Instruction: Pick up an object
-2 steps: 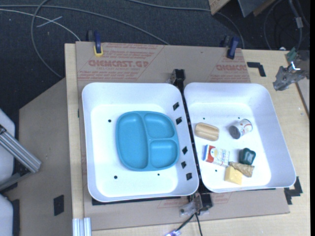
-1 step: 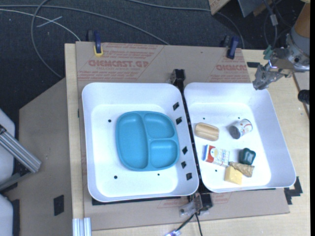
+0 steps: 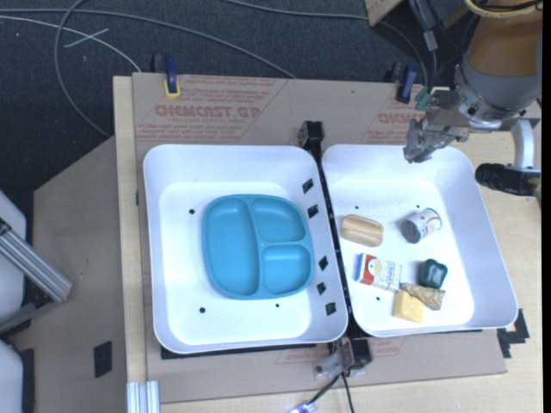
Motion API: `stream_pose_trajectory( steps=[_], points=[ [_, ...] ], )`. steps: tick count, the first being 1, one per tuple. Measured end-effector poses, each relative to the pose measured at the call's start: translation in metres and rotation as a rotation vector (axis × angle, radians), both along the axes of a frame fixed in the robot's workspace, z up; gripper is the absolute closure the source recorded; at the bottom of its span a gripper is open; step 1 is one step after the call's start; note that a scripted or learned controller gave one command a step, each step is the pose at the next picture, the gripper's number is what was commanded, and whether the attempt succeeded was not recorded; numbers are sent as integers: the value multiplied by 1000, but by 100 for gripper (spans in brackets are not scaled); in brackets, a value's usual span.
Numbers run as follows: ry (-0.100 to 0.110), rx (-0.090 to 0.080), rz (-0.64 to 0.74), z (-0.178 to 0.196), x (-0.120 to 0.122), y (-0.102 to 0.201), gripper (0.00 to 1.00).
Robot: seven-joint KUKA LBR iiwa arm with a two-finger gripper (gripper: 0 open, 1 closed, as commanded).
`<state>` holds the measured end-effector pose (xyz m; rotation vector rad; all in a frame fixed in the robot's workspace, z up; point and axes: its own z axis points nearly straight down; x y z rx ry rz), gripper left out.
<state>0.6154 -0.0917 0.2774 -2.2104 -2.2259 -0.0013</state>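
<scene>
Hovering over the right bin's (image 3: 482, 198) far rim: gripper (image 3: 419, 151) (finger state impossible to tell), well apart from the bread roll (image 3: 362, 229).

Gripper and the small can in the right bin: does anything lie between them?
No. In the camera view the gripper hangs over the right bin's far edge, and only bare white bin floor separates it from the can.

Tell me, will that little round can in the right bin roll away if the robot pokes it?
Probably, yes. The can seems to be lying on its side in the right bin, so a poke could roll it. It looks small and stiff, likely light. Its smooth round side might slip between the gripper fingers.
</scene>
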Motion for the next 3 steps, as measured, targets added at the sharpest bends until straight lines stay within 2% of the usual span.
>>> stream_pose_trajectory(
  steps=[1,3],
  points=[
    [0,-1,0,-4,-9,54,100],
    [-4,-2,-1,-7,-2,164,100]
  ],
)
